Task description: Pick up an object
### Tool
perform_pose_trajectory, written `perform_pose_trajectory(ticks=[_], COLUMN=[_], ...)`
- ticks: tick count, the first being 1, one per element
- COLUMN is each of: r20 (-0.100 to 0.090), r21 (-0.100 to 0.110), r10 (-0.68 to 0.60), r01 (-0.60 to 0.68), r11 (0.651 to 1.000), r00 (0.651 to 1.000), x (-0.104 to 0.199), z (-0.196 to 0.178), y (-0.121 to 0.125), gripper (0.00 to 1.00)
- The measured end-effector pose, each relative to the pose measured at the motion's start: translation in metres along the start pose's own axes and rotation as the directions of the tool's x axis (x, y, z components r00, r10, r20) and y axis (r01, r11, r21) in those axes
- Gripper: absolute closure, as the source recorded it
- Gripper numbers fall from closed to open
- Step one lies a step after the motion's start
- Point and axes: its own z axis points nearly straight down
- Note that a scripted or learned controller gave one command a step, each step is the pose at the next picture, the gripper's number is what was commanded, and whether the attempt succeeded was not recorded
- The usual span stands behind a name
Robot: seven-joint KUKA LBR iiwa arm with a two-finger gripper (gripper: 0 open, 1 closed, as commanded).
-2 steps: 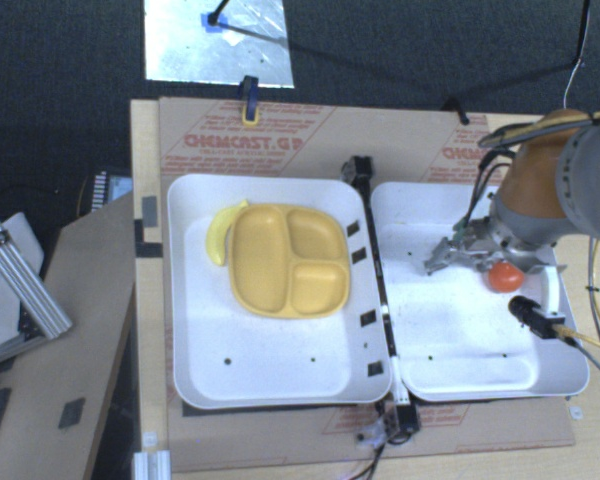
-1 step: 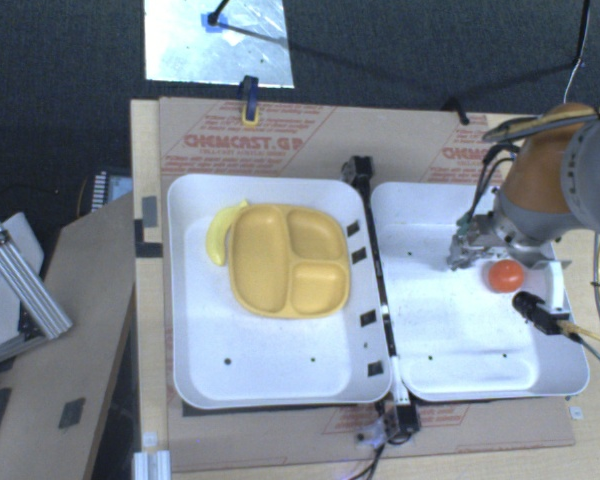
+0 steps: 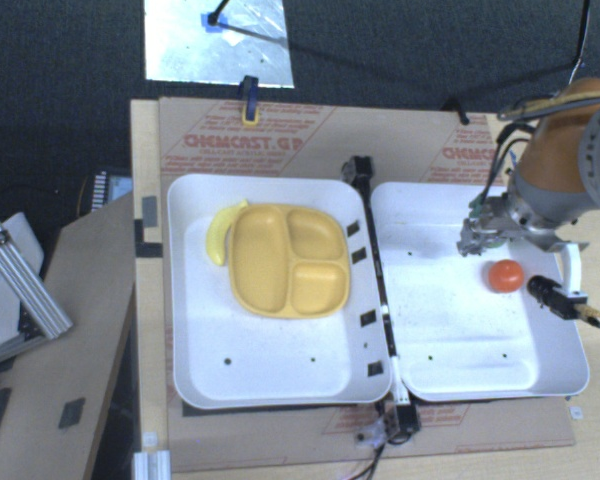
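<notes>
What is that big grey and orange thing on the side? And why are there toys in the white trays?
That grey and orange thing is a robot arm. It reaches in from the right side of the picture. At its tip is a pincer, like two metal fingers for grabbing; I can't tell if it's open or shut. The picture is taken by a camera up above, looking down at a slant.

On the bench sit two shallow white bins. The left bin has a yellow divided plate with a yellow banana tucked at its left edge. The right bin has a small orange-red ball, maybe a toy tomato. The pincer hangs just beside it. The robot's job is to pick something up, and nothing is seen in its grip.
</notes>
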Motion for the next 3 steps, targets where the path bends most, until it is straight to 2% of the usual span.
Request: perform_pose_trajectory(ticks=[1, 2, 3], r20=[0.000, 0.001, -0.003], r21=[0.001, -0.002, 0.005], r10=[0.000, -0.002, -0.006], r01=[0.000, 0.002, 0.006], r11=[1.000, 1.000, 1.000], r00=[1.000, 1.000, 1.000], x=[0.001, 0.000, 0.062], z=[-0.054, -0.116, -0.106], y=[-0.009, 0.000, 0.001], gripper=[1.00, 1.00, 1.00])
